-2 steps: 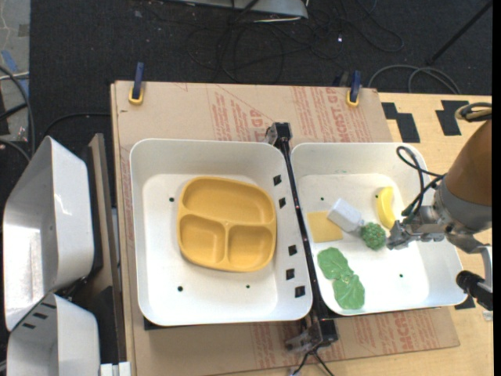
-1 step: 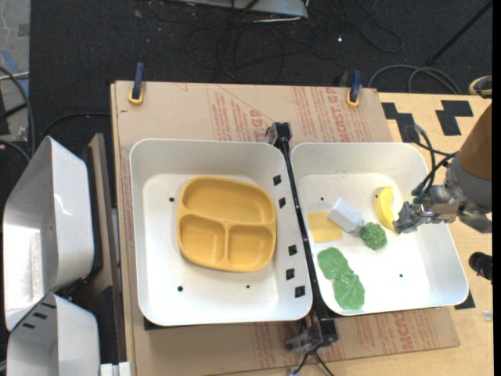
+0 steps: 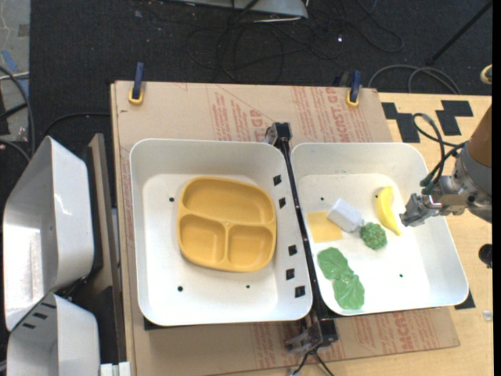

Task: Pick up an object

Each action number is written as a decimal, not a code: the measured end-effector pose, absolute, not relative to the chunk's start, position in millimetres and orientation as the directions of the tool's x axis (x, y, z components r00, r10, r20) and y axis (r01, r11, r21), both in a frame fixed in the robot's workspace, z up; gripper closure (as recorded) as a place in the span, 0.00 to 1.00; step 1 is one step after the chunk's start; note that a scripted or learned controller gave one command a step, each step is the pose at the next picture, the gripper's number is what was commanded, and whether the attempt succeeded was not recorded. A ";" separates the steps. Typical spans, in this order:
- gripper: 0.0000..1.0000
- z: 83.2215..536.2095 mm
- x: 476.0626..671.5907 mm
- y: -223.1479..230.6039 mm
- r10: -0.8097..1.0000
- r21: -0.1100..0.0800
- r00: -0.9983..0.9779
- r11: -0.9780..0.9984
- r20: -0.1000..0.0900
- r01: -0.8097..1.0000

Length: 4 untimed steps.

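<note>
In the right bin lie a yellow banana, a green broccoli floret, a grey-white block, a flat yellow cheese slice and a green lettuce leaf. My gripper hangs at the bin's right side, just right of the banana and close to its lower end. I see nothing between its fingers.
The left bin holds a yellow divided plate. A black divider runs between the bins. The arm comes in from the right. White containers stand left of the bench; cables lie on the floor behind.
</note>
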State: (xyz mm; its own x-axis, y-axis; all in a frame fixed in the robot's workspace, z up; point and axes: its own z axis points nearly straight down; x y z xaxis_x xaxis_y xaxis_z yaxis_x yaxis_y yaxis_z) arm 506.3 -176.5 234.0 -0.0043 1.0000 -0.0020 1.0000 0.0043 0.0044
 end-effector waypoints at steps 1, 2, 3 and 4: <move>1.00 227.5 522.1 -115.8 1.000 0.000 -0.009 0.009 0.002 1.000; 1.00 217.9 537.8 -60.7 1.000 0.000 -0.009 0.009 0.001 1.000; 1.00 211.5 550.5 -8.1 1.000 0.000 -0.008 0.008 0.001 1.000; 1.00 228.8 566.0 38.1 1.000 0.003 -0.008 0.008 0.002 1.000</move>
